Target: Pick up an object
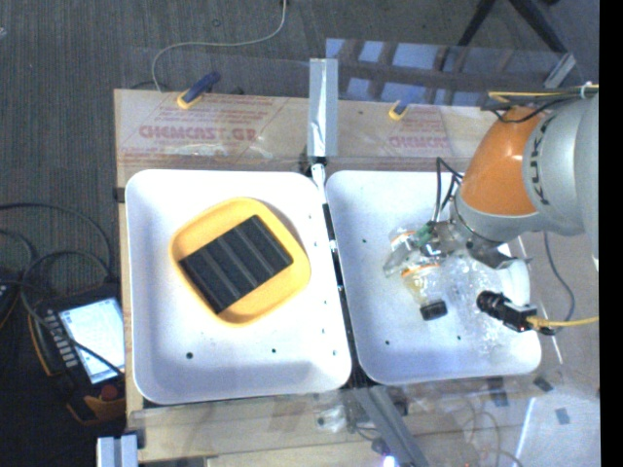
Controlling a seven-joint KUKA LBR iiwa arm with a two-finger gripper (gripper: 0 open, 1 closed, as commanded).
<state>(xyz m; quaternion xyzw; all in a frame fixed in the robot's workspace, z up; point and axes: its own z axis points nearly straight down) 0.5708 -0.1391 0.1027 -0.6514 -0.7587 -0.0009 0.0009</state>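
Two bins sit side by side on the bench [214, 125]. In the left bin [156, 339] lies a tray-like object [241, 259], roughly central. In the right bin [375, 329], toward its right half, lie a small block [433, 309] and crumpled clear wrapping [414, 251] (the arm [531, 168] overhangs that side).

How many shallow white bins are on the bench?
2. The left shallow white bin holds a yellow rounded tray with a black ribbed top; the right shallow white bin sits beside it, under the arm.
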